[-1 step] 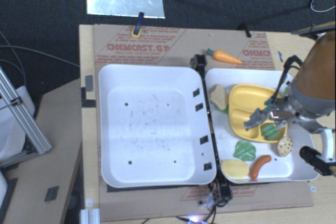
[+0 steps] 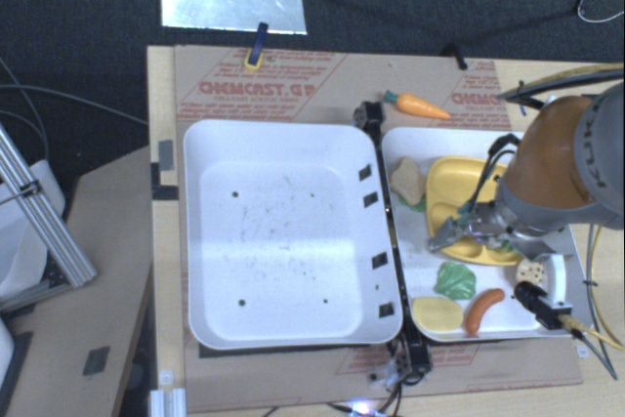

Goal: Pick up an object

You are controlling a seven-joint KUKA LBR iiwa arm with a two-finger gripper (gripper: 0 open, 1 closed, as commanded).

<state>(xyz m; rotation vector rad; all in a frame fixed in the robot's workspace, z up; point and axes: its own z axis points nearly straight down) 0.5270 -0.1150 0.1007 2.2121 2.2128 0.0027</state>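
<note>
A yellow dish (image 2: pixel 457 186), green lump (image 2: pixel 455 280), sausage (image 2: pixel 482 309) and pale disc (image 2: pixel 437 312) lie in the right bin (image 2: pixel 410 146).

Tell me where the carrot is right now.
The carrot lies outside the bins, on the board just beyond the right bin's far left corner.

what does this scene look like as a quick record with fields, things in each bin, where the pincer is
left bin: nothing seen inside
right bin: yellow dish, tan lump, green piece, pale yellow disc, sausage, dice
outside bins: carrot on the board behind the right bin
pincer: low over the front of the yellow dish
grip: cannot tell
</note>
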